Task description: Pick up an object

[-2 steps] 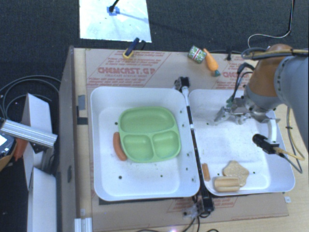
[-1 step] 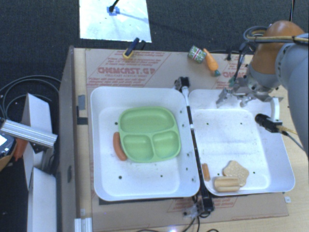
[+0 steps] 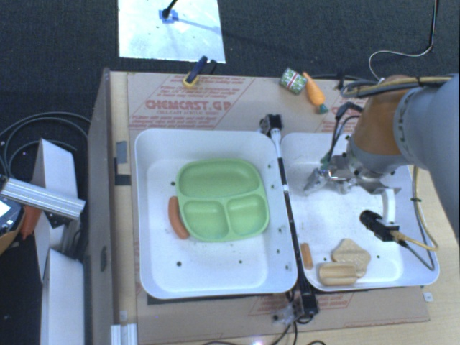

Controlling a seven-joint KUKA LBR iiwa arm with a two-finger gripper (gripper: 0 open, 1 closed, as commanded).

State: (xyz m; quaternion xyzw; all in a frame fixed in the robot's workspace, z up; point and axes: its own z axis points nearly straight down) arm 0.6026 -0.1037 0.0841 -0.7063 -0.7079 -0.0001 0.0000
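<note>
Two shallow white bins sit side by side on the desk (image 3: 180, 99). In the camera view, the left bin (image 3: 154, 264) holds a green divided plate (image 3: 223, 200) at its centre, with a toy sausage (image 3: 175, 217) lying just beside the plate's left edge. The right bin (image 3: 316, 146) holds three small things along its lower edge: a bread-like piece (image 3: 351, 254), a tan roll (image 3: 338, 272) touching its lower side, and a small orange stick (image 3: 307, 255) close to the divider between the bins.

The arm (image 3: 424, 121) reaches in from the right of the frame, and its tool (image 3: 327, 178) hangs low in the upper middle of the right bin, over bare white floor. Whether the tool is open or closed cannot be told from this angle; nothing shows between its tips.

Any candidate to pick up lies well apart from the tool, toward the lower part of the frame. To do the step well, I judge the tool should travel toward the bread-like piece and roll, then choose one of them. Since these two touch, a descent centred on their seam risks pushing both aside; aiming at the roll's free end looks safer. The orange stick lies so near the divider that one side of the tool could strike the wall.
</note>
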